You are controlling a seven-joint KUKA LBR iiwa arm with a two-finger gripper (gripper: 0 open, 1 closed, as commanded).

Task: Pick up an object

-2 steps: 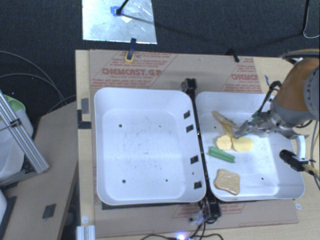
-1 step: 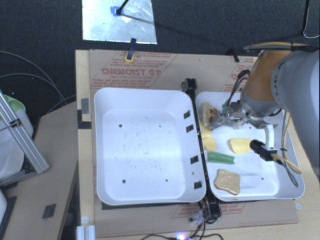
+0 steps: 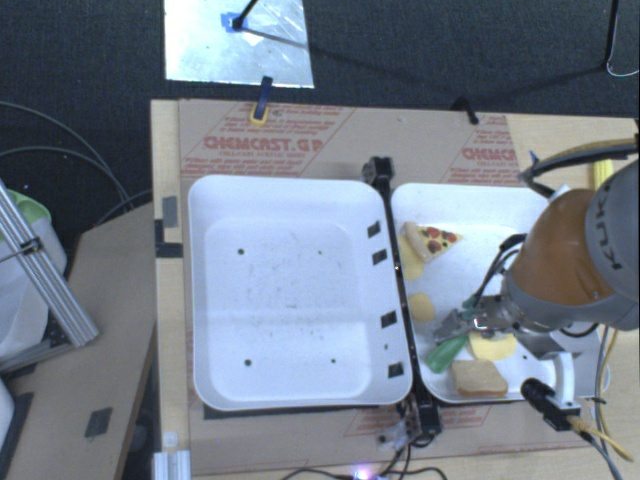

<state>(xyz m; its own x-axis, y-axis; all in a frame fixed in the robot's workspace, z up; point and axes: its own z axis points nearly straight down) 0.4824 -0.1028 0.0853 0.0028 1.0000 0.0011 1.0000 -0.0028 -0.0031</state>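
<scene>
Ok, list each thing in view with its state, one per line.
Gripper: low inside the right bin, over the food.
Pizza slice: lying flat, apart from the gripper.
Green piece: lying under the gripper.
Bread slice: flat at the near wall.
Left bin: sitting beside the right bin.

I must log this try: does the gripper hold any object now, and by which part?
It cannot be told. The gripper is low in the right bin, just above the green piece and beside the yellow piece; no object shows between its fingers.

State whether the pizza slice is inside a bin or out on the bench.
Inside. The pizza slice lies on the floor of the right bin, near its upper left corner, within the white walls.
</scene>
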